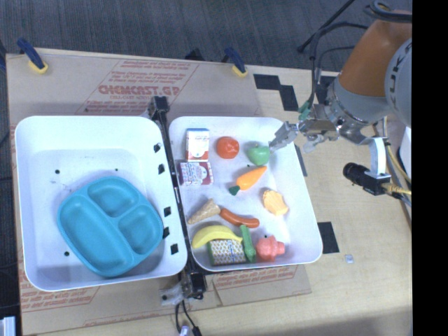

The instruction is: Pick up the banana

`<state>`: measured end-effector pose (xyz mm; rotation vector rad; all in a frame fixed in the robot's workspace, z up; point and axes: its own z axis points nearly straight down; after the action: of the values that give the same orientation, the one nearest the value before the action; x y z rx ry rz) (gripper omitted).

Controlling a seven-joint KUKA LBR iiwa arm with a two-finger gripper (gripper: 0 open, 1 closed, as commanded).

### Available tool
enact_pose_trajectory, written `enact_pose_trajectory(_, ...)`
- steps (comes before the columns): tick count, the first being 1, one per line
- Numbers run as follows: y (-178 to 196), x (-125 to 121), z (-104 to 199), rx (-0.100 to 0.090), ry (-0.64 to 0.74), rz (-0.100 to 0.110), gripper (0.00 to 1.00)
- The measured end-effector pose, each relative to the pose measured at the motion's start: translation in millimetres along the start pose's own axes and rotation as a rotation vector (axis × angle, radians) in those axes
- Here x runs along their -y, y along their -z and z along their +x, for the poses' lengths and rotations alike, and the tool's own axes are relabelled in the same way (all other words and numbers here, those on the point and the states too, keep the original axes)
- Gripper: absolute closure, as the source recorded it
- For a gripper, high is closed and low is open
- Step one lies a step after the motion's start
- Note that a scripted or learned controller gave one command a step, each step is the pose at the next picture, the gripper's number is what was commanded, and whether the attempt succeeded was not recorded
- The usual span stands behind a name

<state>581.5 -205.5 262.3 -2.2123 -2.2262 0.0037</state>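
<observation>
Tool (285, 136): positioned over the upper-right rim of the right bin (313, 219), reaching in from the right. Finger state cannot be determined from this view. Nothing is visibly held.

Arm (374, 68): grey w/ orange band above the wrist, located upper right, w/ cables running nearby.

Nearest items, right bin:
- Green pepper-like toy (258, 154), just beside the tool tip, to its lower left.
- Red tomato (227, 147), left of the green toy.
- Carrot (250, 179), below the green toy, lying at a slant.
- Small carton (197, 144), upper-left corner of the bin, w/ a dark red pack (194, 173) just below it.
- Yellow-orange lumpy item (275, 202), near the right wall; type unclear.
- Hot dog (239, 219), mid bin, beside a tan wedge (204, 211) to its left.

Task item: banana (212, 235) lies near the front-left corner of the right bin, below the hot dog, touching a patterned box (227, 251) in front of it. Well apart from the tool. A pink item (270, 248) sits right of the box.

Left bin (28, 187): contains a blue divided plate (110, 224), three compartments, resting toward the front.

Worktop (350, 278): both bins sit on a cardboard sheet (140, 82), fixed w/ clamps at the back edge.
</observation>
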Motion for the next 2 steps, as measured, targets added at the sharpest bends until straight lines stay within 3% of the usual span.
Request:
enact_pose_trajectory(1, -148.7, 20.1, 62.8, -0.002, -0.048, 0.003, 0.0)
enact_pose_trajectory(2, -70.7, 40.4, 117.8, 0.0, 0.126, -0.001, 0.0)
